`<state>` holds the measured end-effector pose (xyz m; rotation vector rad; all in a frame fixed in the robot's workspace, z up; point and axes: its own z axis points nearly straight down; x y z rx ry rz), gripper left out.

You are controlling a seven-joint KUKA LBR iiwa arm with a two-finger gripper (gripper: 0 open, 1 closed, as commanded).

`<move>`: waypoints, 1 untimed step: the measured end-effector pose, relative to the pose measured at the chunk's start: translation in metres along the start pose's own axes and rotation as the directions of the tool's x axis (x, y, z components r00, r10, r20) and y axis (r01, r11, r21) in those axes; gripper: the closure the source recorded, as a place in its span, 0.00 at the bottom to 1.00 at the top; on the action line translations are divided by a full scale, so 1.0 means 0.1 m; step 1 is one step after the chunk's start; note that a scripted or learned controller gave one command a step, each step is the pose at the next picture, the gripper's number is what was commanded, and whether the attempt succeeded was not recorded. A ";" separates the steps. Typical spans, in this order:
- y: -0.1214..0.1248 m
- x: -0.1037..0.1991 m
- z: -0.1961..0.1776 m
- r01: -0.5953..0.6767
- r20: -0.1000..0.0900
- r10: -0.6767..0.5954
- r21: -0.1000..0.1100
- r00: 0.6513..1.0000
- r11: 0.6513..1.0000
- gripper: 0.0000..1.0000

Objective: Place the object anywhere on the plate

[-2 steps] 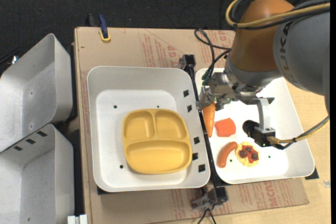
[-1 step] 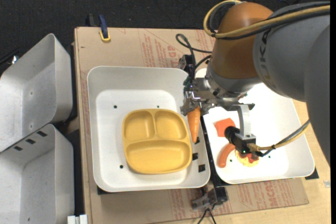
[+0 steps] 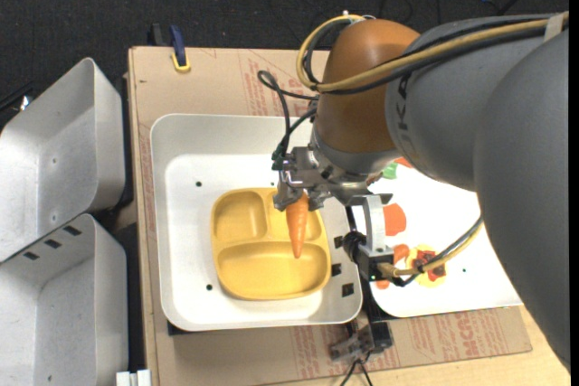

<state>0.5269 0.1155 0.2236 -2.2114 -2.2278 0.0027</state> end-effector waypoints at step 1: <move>0.01 -0.03 -0.01 -0.006 0.001 0.006 -0.001 1.000 1.000 0.00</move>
